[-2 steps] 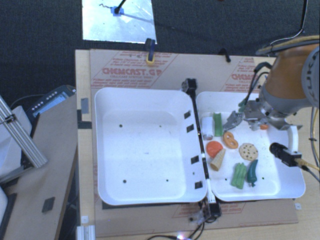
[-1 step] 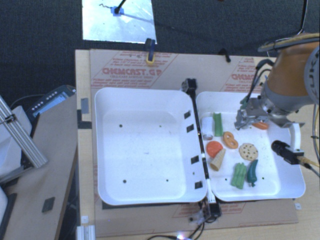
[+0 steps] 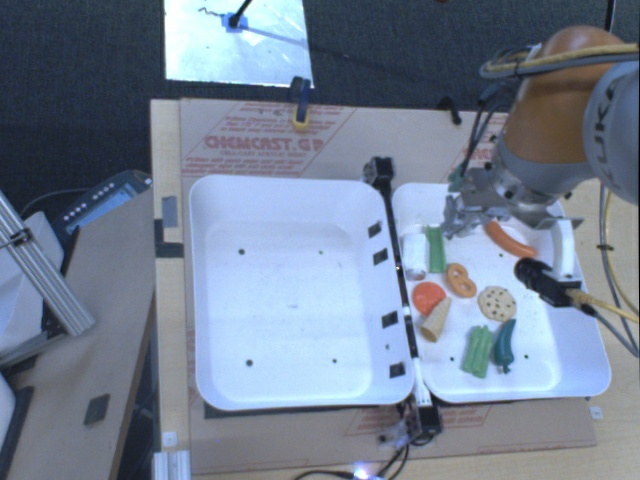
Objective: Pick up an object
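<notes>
My gripper point(image 3: 455, 215) hangs over the back of the right bin point(image 3: 585, 368), just above the top end of a green stick point(image 3: 436, 250). A white cylinder point(image 3: 413, 251) lies left of that stick. An orange sausage shape point(image 3: 507, 238) lies to the gripper's right, partly under the wrist. Further forward are an orange pretzel point(image 3: 461, 280), a red-orange piece point(image 3: 428, 295), a tan cone point(image 3: 435, 320), a round cookie point(image 3: 495, 303), a light green pod point(image 3: 478, 351) and a dark green pepper point(image 3: 504, 341). Nothing shows in the gripper's grasp.
The left bin point(image 3: 215, 368) sits beside the right one, with a black-clipped divider point(image 3: 395, 268) between them. A black part of the arm point(image 3: 542, 279) overhangs the right bin's right side. A cable point(image 3: 610, 313) trails off to the right.
</notes>
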You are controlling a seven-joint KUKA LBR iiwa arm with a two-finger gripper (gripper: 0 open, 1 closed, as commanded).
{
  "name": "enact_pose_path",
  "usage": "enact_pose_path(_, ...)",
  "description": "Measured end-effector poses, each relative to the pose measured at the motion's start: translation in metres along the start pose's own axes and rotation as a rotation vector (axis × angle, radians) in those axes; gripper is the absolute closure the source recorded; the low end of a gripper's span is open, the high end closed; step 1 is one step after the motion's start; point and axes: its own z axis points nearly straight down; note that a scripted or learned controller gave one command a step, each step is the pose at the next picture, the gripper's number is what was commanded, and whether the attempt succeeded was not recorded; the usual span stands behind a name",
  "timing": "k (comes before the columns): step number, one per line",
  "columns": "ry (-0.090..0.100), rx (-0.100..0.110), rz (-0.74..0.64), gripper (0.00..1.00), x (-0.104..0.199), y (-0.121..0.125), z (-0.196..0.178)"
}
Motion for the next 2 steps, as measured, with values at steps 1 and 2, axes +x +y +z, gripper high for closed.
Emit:
enact_pose_path(1, 0.001, 0.002, 0.000, 1.00, 0.065, 0.031, -0.015)
enact_pose_path(2, 0.002, 0.000, -0.001, 1.00, 0.139, 0.061, -0.048)
